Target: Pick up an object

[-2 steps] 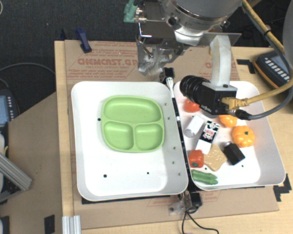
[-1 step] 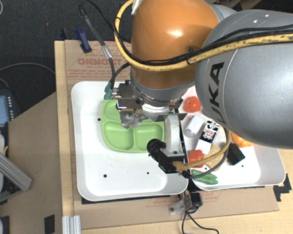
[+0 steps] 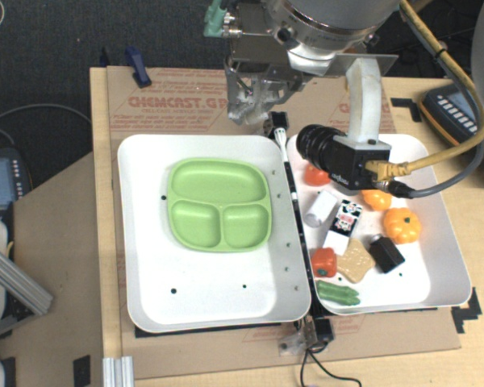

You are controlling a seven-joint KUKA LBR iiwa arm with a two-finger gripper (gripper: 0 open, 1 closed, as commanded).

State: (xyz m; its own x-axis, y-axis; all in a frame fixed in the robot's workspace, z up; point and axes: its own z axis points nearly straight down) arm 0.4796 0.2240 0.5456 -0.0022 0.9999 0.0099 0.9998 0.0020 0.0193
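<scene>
Camera view: objects [image 3: 356,240] lie below-right of tool [image 3: 254,103].

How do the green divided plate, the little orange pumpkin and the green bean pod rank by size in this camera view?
1. Green divided plate, by far the largest.
2. Orange pumpkin.
3. Green bean pod, longer but thinner than the pumpkin, so these two are close.

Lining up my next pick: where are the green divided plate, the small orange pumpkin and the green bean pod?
green divided plate [image 3: 219,205], camera view, centre ridge where its compartments meet
small orange pumpkin [image 3: 401,225], camera view, middle of its body
green bean pod [image 3: 339,293], camera view, middle of its length
</scene>
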